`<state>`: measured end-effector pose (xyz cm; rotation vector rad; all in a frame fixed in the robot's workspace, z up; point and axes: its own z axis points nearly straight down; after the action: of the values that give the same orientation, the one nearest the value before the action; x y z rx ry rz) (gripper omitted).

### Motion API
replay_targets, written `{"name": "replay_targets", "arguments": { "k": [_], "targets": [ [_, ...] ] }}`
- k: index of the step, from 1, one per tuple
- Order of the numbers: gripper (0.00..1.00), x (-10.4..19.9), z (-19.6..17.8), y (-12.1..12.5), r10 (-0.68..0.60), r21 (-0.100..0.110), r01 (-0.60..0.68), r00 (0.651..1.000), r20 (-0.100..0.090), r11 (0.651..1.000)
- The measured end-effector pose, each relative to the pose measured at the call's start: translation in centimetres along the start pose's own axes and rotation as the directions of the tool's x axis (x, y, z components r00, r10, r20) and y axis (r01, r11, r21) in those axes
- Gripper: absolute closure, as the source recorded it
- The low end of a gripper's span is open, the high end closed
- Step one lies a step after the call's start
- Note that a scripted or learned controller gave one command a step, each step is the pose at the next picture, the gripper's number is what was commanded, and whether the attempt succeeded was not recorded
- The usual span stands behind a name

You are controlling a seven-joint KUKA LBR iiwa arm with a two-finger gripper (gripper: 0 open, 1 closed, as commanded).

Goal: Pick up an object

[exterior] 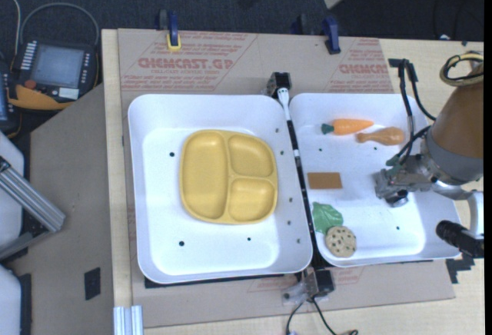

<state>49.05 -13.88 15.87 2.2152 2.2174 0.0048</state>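
Cardboard (231, 57) under both bins reads "CHEMCAST GP". We see the arm (461, 126) reach low into the right bin (369, 241), gripper (393, 189) near its right wall; we cannot tell its state. Left of it lie bare floor, then a brown card (324, 180).
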Motion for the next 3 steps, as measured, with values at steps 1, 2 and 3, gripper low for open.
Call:
{"name": "replay_targets", "arguments": {
  "k": [1,2,3],
  "targets": [
    [1.00,-0.1,-5.0,0.2,0.000,0.000,0.000,1.000,0.000,1.000],
    [1.00,5.8,-5.2,2.3,-0.005,0.003,0.005,1.000,-0.002,1.000],
    [1.00,10.2,-4.6,4.3,-0.005,0.005,0.005,1.000,-0.003,1.000]
  ]
}}
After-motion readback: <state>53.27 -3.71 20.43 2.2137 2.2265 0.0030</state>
